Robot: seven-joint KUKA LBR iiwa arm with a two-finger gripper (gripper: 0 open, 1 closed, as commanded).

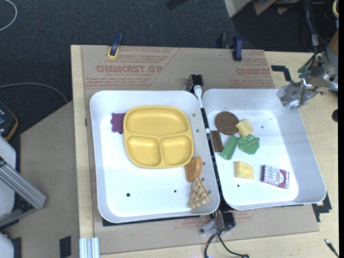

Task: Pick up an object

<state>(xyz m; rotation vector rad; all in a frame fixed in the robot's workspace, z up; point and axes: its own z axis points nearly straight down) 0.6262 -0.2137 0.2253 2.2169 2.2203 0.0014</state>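
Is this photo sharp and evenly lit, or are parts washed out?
Camera view: the white bins are bright enough to lose surface detail; the yellow tray and the toy food stay fairly clear; the gripper at the right looks soft; the carpet behind is dark.

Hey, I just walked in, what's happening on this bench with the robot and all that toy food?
The gripper sits at the far right corner of the right bin, holding nothing. That bin holds a brown cookie, a green pepper, cheese pieces and a small red packet. The left bin holds a yellow divided plate and a waffle cone. Nothing is picked up yet.
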